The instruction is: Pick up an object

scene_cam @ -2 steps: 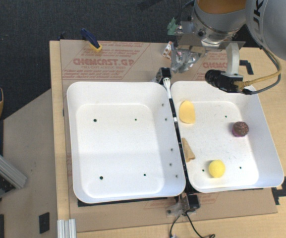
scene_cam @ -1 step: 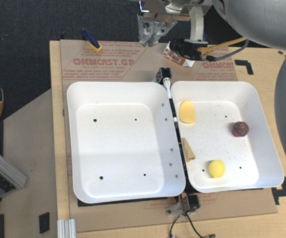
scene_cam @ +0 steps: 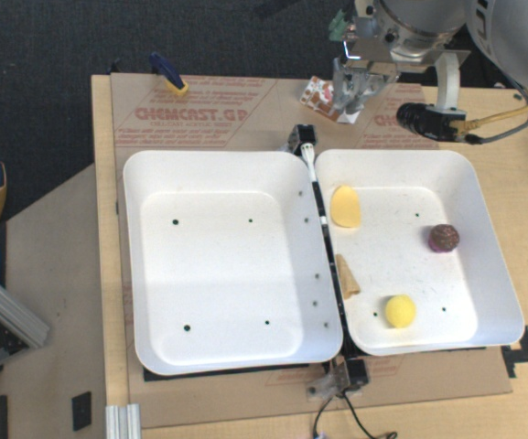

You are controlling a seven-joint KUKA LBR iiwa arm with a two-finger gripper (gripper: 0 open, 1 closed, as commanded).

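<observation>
My gripper (scene_cam: pixel 353 108) hangs high over the far edge of the right bin (scene_cam: pixel 483 273). Its fingers are closed on a small red-and-white packet (scene_cam: pixel 320 95), which sticks out to the left of the fingertips. In the right bin lie a pale yellow lump (scene_cam: pixel 345 206) near the far left, a dark purple ball (scene_cam: pixel 444 238) at the right, a yellow ball (scene_cam: pixel 400 311) near the front, and a tan wedge (scene_cam: pixel 347 275) against the left wall.
The left bin (scene_cam: pixel 145 273) sits beside the right one, joined by a black divider strip (scene_cam: pixel 319 218). A blue-and-yellow clamp (scene_cam: pixel 169 73) lies on the cardboard behind the left bin.
</observation>
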